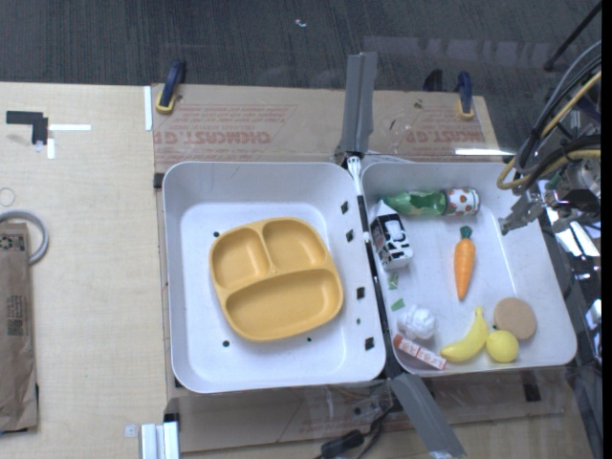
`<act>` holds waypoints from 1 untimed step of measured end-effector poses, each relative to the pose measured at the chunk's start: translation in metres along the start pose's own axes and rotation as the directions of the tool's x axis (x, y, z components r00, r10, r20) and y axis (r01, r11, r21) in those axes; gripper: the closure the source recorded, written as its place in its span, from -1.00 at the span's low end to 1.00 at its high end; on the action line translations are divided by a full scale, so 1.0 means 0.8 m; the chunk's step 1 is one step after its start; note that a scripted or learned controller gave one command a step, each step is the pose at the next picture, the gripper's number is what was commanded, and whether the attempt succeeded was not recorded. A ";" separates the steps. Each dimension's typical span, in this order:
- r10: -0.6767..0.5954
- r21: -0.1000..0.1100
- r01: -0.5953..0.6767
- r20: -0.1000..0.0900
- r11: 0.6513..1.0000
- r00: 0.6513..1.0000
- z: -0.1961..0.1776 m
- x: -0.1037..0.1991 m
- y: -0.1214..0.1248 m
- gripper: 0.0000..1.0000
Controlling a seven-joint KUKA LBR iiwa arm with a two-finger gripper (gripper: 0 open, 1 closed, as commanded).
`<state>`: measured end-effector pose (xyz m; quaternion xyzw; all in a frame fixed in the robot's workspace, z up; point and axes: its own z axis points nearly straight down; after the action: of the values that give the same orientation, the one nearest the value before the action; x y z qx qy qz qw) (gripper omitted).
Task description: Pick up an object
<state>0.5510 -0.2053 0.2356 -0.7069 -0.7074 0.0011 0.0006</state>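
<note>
The right bin (pixel 535 285) holds several small items. An orange carrot (pixel 464 264) lies upright in the middle. A green bottle (pixel 427 202) with a red-and-white cap lies along the back wall. A banana (pixel 468 338), a lemon (pixel 502 345) and a brown round disc (pixel 515 316) sit in the front right corner. A black-and-white box (pixel 391 240) rests by the left wall, with a white crumpled piece (pixel 416 322) and a red-and-white packet (pixel 419 354) nearer the front. My gripper (pixel 517 217) hangs at the bin's right rim, above and to the right of the carrot, touching none of the items.
The left bin (pixel 191 256) holds a yellow divided plate (pixel 276 277). A grey divider post (pixel 360 103) rises behind the seam between the bins. Clamps and cardboard line the back edge. Cables and arm hardware (pixel 569 161) crowd the right side. A brown bag (pixel 17 323) lies far left.
</note>
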 end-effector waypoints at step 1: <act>0.049 -0.002 -0.049 0.000 0.999 0.999 0.180 0.043 -0.014 -1.00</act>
<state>0.5396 -0.1712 0.0915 -0.7241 -0.6897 0.0004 -0.0002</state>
